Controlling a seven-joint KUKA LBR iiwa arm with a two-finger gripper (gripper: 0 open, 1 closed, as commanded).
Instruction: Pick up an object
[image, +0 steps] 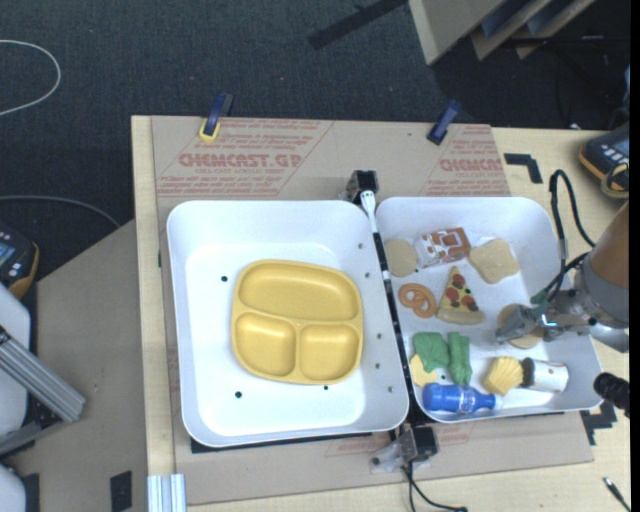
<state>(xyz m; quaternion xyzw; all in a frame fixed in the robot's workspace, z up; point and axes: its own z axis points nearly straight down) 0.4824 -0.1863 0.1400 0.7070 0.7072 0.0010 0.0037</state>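
Two shallow white bins sit side by side on a sheet of brown cardboard (300, 150) printed with red lettering, which covers a pale wooden bench (110, 330). The left bin (190, 300) holds a yellow divided plate (297, 320), lying flat near its middle, with one long compartment on the far side and two smaller ones on the near side. The right bin (470, 206) touches it along a shared edge. A blue and yellow clamp (213, 118) and a blue clamp (444, 122) grip the cardboard's far edge. Beyond lies dark carpet (130, 50) with a thin white cable (45, 45) looping across it.
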